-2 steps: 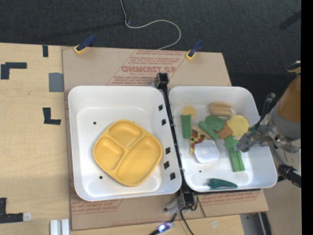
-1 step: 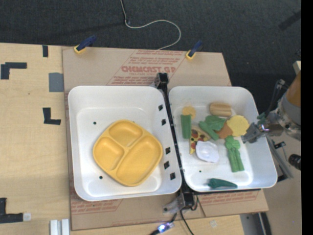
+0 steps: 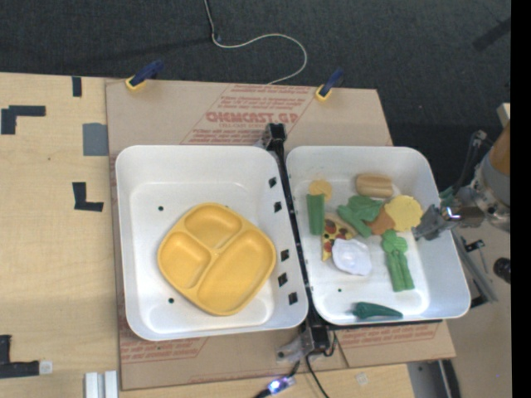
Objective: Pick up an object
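1. At the right bin's (image 3: 431, 301) right rim hovers the gripper (image 3: 431, 222), nothing visibly held; whether open, I cannot tell
2. Toy foods (image 3: 369, 222) lie inside, none lifted yet

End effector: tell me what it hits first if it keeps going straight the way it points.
The end effector points leftward into the right bin. First in that line looks like the yellow round toy, though its height above the toys is unclear.
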